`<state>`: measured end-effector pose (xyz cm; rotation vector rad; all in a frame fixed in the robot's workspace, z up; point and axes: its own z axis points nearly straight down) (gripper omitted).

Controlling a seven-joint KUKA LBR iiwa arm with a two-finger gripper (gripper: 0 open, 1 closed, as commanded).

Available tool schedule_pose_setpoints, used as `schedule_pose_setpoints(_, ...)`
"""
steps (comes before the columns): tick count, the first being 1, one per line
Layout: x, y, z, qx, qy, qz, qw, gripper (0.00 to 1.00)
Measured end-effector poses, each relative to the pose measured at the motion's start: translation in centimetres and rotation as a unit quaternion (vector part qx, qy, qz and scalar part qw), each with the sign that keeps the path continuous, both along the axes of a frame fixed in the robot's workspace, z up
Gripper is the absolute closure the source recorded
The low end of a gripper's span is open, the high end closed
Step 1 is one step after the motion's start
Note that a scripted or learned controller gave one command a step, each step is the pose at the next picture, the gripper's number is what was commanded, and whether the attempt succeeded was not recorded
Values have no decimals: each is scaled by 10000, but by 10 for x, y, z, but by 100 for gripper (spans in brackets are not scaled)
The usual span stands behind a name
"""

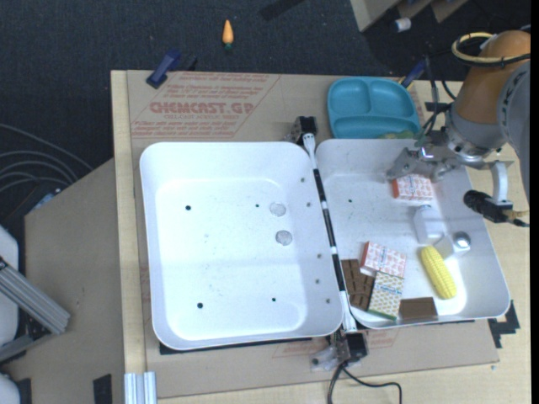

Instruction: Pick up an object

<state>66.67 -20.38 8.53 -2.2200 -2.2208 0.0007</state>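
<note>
My gripper (pixel 418 163) hangs over the far part of the right bin (pixel 354 175), under the grey arm with its orange band. A small red-and-white box (pixel 413 188) lies directly below it, close to the gripper; whether they touch I cannot tell. Farther forward in the same bin lie a pale white piece (pixel 428 224), a yellow corn cob (pixel 440 272), a checkered box (pixel 383 260), a patterned carton (pixel 387 293), a brown chocolate bar (pixel 358 284) and a brown block (pixel 417 308).
The left bin (pixel 168 175) sits beside the right one, joined at a black hinge line. A teal divided plate (pixel 373 108) rests behind the right bin. A blue clip (pixel 162 70) lies at the bench's far-left corner. A black cable runs by the arm.
</note>
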Motion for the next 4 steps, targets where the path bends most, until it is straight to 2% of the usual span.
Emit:
schedule_pose_setpoints(1,0,8,0,-2,2,0,10000,0)
schedule_pose_setpoints(3,0,1,0,-10,-9,0,10000,0)
schedule_pose_setpoints(4,0,8,0,-6,0,0,10000,0)
